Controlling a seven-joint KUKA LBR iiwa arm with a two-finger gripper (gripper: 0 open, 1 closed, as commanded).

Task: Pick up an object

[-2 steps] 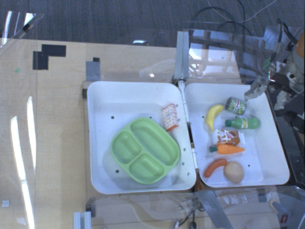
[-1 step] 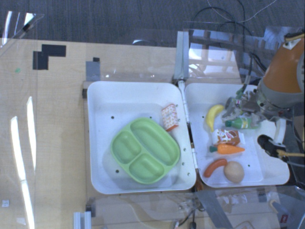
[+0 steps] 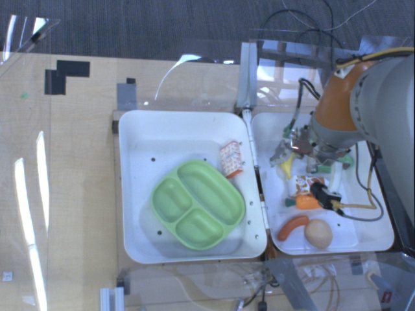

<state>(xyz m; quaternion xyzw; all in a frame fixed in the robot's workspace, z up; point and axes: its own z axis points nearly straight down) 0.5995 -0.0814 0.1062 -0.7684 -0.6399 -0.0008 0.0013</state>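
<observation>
Two white bins are sitting side by side; the left bin (image 3: 130, 193) is holding a green divided plate (image 3: 198, 204) and a small packet (image 3: 231, 159), while the right bin (image 3: 382, 238) is carrying the likely targets. The gripper (image 3: 303, 153) is hanging low over a yellow piece (image 3: 287, 168), apparently lining up a grasp; its state cannot be judged. A sausage (image 3: 292, 227) is lying nearer the front, long axis slanting up-right, beside an egg (image 3: 318, 234) and an orange toy (image 3: 306, 202).

Open floor around green tray (image 3: 198, 204) and packet (image 3: 230, 159); right bin (image 3: 382, 238) crowded.
</observation>
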